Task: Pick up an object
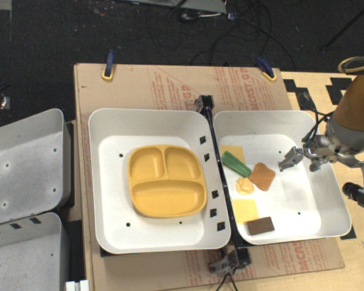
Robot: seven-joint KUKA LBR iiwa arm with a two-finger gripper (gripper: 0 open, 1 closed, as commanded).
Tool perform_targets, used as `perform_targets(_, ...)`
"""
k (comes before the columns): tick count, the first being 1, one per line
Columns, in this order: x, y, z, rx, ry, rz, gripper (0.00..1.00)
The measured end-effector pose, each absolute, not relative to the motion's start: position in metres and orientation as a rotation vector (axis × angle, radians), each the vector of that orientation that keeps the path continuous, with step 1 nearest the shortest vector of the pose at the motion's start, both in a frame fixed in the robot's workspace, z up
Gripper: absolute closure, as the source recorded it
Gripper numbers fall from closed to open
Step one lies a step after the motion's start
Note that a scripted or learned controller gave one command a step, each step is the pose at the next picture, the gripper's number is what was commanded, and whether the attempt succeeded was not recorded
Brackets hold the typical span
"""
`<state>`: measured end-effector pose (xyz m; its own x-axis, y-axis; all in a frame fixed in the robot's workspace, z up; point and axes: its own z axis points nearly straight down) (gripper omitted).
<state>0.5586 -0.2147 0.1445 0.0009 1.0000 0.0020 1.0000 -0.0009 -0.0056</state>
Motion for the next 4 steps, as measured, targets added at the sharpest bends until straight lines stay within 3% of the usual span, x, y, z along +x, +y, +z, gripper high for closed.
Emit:
perform_targets(1, 0.558, -0.214, 0.091, -2.221, -2.218, 0.002, 0.00)
perform_targets(2, 0.560, -0.214, 0.105, -2.224, -2.222, -0.001, 1.00)
perform_targets(4, 0.558, -0.211, 0.194, -2.222, -2.228, -0.003, 1.00)
